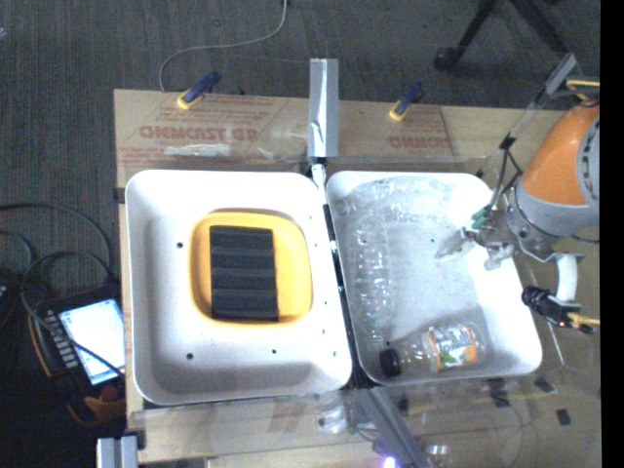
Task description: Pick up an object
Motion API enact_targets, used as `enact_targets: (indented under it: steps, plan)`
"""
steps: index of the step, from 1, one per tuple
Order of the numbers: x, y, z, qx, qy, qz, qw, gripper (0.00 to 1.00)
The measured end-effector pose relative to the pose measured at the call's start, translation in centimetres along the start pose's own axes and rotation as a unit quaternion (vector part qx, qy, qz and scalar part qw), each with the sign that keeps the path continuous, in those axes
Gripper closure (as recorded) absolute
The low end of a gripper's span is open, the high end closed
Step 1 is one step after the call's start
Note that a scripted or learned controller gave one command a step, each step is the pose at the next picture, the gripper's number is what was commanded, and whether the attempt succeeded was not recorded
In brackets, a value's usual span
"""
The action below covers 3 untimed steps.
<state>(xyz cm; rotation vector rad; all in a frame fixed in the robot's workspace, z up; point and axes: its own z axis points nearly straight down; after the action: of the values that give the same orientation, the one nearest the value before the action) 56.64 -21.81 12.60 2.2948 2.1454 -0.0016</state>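
A yellow sponge with a black ribbed top (246, 269) lies flat in the middle of the left bin (156, 213). In the right bin (507, 349), a clear plastic bottle (439, 347) with an orange label and a dark cap lies on its side along the near wall. A transparent plastic item (375, 256) stretches down that bin's left side, and its outline is hard to read. My gripper (478, 242) hangs over the right part of the right bin, above and to the right of the bottle, with nothing seen in it.
The grey arm with its orange band (561, 164) enters over the right bin's right rim. Two clamps (198, 90) (405, 101) and an upright metal post (323, 105) stand at the board's far edge. Cables and a tablet (88, 334) lie on the floor at left.
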Motion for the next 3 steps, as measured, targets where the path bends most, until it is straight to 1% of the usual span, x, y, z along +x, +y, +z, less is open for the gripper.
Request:
enact_targets:
  steps: [1,2,3]
  plan:
    - [2.2,-7.5,-10.3,0.0,0.0,-0.064,0.998,0.0]
    - [0.4,-8.3,-4.4,0.001,0.001,-0.107,0.9942,0.0]
    - [8.1,-4.9,3.0,0.0,0.0,-0.17,0.9854,0.0]
